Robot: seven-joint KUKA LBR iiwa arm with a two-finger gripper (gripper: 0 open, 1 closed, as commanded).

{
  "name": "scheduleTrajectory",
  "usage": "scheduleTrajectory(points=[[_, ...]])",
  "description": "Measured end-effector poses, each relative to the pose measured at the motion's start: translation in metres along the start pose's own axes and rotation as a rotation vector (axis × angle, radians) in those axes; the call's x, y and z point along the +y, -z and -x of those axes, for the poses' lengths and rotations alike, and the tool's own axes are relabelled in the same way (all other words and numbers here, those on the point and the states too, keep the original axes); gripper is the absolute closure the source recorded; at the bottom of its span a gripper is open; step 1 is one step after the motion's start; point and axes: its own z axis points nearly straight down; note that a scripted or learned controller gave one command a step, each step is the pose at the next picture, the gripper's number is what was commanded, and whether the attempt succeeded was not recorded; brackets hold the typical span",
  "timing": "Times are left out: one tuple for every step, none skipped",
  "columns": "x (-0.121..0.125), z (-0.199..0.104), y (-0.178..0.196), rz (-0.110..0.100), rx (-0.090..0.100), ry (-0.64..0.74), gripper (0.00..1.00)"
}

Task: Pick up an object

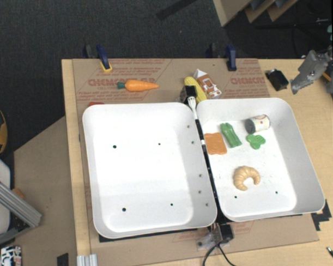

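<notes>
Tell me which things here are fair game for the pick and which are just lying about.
For the pick, in the right bin:
croissant
orange slab
green stick
small green piece
white-and-red cylinder

Lying about, on the board behind the bins:
carrot
banana
brown carton

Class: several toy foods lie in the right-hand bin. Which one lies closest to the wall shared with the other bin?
The flat orange slice. It lies next to the dividing wall, while the green pod, the broccoli, the small can and the croissant lie farther right.
</notes>
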Motion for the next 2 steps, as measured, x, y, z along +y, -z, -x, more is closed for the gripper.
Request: scheduleTrajectory(points=[[0.0008, 0.0, 0.0111, 0.006, -0.001, 0.0, 1.0], [0.0008, -0.0001, 0.0106, 0.004, -0.001, 0.0, 0.0]])
